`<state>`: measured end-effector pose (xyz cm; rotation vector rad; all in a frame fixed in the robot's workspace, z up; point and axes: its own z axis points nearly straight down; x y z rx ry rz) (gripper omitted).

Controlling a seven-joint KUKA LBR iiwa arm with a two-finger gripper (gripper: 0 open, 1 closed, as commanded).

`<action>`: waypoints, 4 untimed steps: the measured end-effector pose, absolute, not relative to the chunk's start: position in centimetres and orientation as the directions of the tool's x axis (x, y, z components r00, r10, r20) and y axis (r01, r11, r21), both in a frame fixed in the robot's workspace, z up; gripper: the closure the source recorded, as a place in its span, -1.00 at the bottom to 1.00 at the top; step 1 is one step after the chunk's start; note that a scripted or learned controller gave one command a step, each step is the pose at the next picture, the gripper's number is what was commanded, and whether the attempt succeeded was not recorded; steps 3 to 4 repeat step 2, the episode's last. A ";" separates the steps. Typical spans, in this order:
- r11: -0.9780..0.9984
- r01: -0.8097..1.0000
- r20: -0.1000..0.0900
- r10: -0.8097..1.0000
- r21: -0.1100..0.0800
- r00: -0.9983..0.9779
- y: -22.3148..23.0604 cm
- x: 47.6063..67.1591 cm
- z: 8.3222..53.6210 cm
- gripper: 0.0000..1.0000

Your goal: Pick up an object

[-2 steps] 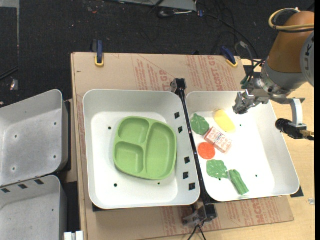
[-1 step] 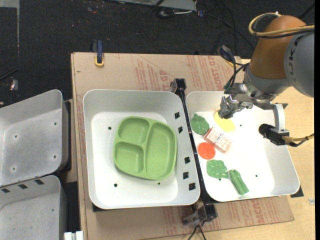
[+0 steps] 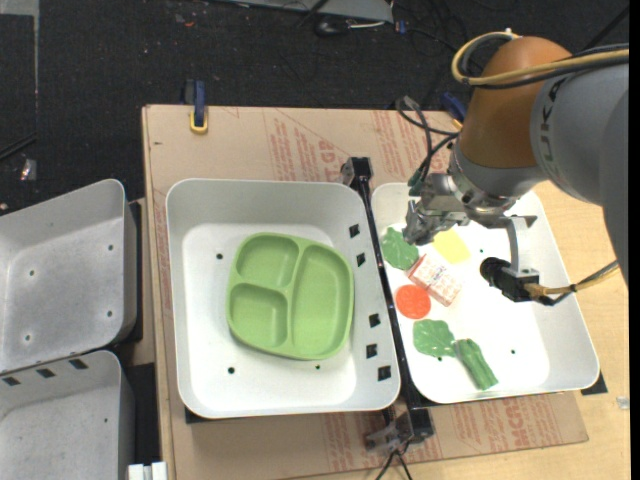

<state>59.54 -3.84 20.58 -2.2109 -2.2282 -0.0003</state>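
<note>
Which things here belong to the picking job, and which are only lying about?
Job: gripper; right bin with green leaf piece, yellow piece, red-and-white box, orange disc, green broccoli toy.
Lying about: left bin, green divided plate.

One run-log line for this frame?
arm: over right bin | gripper: low above green piece, yellow piece | grasp: none seen | left bin: green divided plate

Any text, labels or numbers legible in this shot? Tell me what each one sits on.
Red print on the cardboard sheet under the bins: too blurred to read.
Dark letters on the grey arm by its orange band: partial and not legible.
Red-and-white packet in the right bin: no readable print.
</note>
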 end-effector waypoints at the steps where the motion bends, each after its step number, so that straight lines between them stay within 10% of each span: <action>1: 0.006 1.000 0.002 1.000 -0.004 -0.006 0.9 56.8 20.4 1.00; 4: 0.009 1.000 0.002 1.000 0.000 -0.009 6.6 54.9 22.2 1.00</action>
